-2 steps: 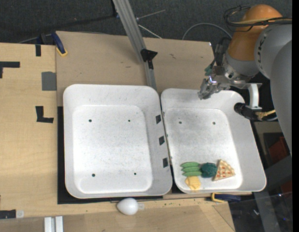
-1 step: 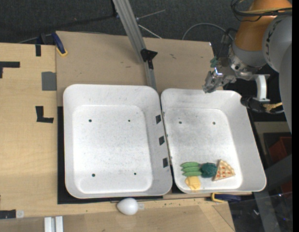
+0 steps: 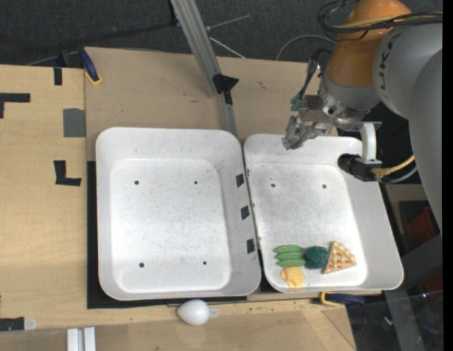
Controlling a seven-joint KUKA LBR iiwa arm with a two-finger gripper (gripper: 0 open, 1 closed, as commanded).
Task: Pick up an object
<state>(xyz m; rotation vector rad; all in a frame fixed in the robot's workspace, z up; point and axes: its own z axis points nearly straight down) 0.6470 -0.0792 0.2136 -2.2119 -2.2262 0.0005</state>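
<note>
My gripper (image 3: 293,140) hangs over the far rim of the right bin (image 3: 372,218), with its fingers pointing down and nothing seen between them. At that bin's near edge lie a green pea pod toy (image 3: 288,253), a dark green broccoli-like piece (image 3: 315,255), a yellow piece (image 3: 292,275) and a pizza slice toy (image 3: 339,258). These objects lie well below and nearer than the gripper.
The left bin (image 3: 116,196) sits beside the right one. A white egg-shaped object (image 3: 193,312) rests on the bench in front of the left bin. A metal pole (image 3: 204,50) slants across the bench behind the bins.
</note>
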